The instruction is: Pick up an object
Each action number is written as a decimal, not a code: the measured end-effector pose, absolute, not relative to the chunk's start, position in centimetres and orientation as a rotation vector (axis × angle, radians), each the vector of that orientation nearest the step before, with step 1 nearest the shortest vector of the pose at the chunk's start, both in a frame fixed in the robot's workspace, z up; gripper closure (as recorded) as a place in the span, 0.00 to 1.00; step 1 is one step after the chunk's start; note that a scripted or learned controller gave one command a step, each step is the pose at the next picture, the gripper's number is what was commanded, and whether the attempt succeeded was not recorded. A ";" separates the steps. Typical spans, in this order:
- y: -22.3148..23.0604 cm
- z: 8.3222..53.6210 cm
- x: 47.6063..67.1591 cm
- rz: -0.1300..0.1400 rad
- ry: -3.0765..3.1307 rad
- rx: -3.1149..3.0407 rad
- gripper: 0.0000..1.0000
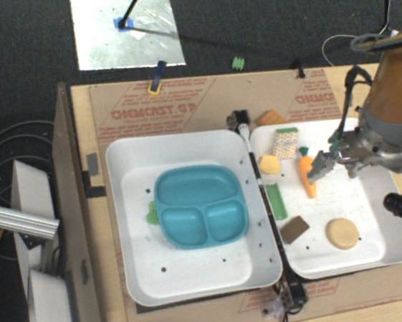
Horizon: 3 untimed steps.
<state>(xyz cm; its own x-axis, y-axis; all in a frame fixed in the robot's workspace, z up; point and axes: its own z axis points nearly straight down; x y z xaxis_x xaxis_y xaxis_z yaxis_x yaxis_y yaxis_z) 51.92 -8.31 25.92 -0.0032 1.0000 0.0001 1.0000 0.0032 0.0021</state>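
Note:
The right bin (383,240) holds several small objects. An orange carrot (306,175) lies near its middle, with a yellow lemon-like piece (268,164) and a beige packet (285,142) to its left and behind. A green bar (276,202), a brown block (294,230) and a tan round disc (342,234) lie toward the front. My gripper (322,165) hangs over the right bin, just right of the carrot and close to it. Nothing shows as held.
The left bin (138,272) carries a blue divided plate (200,206) with a small green piece (151,213) peeking out at its left edge. An orange-brown block (270,118) sits at the right bin's back rim. The grey arm (397,105) crosses the right bin's right side.

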 end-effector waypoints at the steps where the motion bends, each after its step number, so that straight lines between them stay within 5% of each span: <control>1: -12.3 26.2 58.4 0.005 2.217 2.216 0.00; 2: -13.8 17.5 61.6 -0.001 2.222 2.220 0.00; 3: -12.8 8.0 61.3 -0.001 2.224 2.222 0.00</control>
<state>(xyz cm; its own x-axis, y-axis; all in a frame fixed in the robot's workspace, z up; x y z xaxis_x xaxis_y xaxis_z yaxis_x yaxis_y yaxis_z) 61.30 -12.84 7.96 -0.0013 1.0000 0.0012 1.0000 0.0013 -0.0019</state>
